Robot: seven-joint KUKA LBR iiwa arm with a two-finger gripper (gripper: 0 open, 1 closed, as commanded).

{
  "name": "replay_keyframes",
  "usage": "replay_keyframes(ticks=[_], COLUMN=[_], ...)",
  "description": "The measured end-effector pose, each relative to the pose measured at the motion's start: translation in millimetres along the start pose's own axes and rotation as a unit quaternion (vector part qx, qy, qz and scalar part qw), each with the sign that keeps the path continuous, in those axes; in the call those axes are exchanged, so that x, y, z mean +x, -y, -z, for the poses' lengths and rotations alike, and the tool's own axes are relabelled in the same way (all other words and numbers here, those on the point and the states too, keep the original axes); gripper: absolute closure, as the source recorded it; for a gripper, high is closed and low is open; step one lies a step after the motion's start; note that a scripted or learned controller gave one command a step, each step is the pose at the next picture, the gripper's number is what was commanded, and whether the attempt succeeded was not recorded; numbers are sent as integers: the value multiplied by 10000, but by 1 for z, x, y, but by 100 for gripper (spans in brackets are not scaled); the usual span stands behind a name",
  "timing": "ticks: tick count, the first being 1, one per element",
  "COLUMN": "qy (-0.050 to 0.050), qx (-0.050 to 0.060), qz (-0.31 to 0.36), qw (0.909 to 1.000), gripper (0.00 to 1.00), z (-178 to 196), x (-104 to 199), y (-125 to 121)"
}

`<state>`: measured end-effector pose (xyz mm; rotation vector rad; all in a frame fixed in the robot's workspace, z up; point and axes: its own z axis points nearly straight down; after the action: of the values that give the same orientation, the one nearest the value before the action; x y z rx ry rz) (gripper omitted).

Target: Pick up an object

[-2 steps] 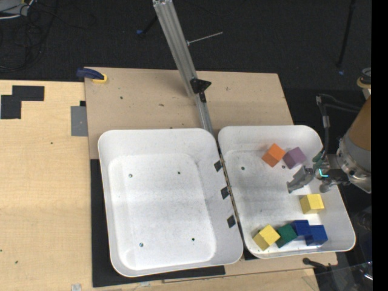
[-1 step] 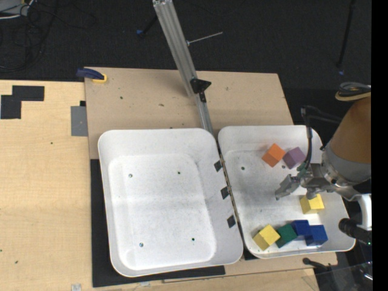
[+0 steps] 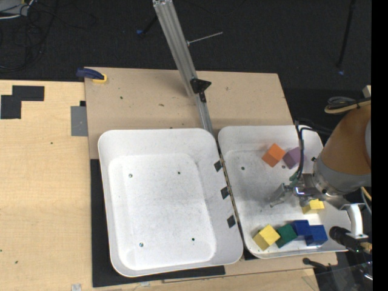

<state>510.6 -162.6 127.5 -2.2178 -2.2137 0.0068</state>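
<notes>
My gripper [image 3: 284,196] hangs low over the middle of the right bin [image 3: 248,180], reaching in from the right, with the grey wrist and orange band behind it. An orange cube [image 3: 273,155] and a purple block [image 3: 292,157] lie just beyond it toward the back. A small yellow block [image 3: 313,205] sits close to its right side. Along the bin's front edge lie a yellow block [image 3: 265,236], a green block [image 3: 286,234] and a blue block [image 3: 309,232]. I see nothing held in the gripper.
The left bin [image 3: 121,156] adjoins the right one, with black clips along the shared rim. A slanted aluminium bar [image 3: 180,53] rises behind the bins. Cables lie at the arm's right.
</notes>
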Motion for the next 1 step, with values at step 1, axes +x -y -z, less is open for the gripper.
replay_keyframes(ticks=[1], qy=[1], qx=[-30], qz=[-3], qw=[10000], gripper=[0], z=[-36], x=[0], y=[-1])
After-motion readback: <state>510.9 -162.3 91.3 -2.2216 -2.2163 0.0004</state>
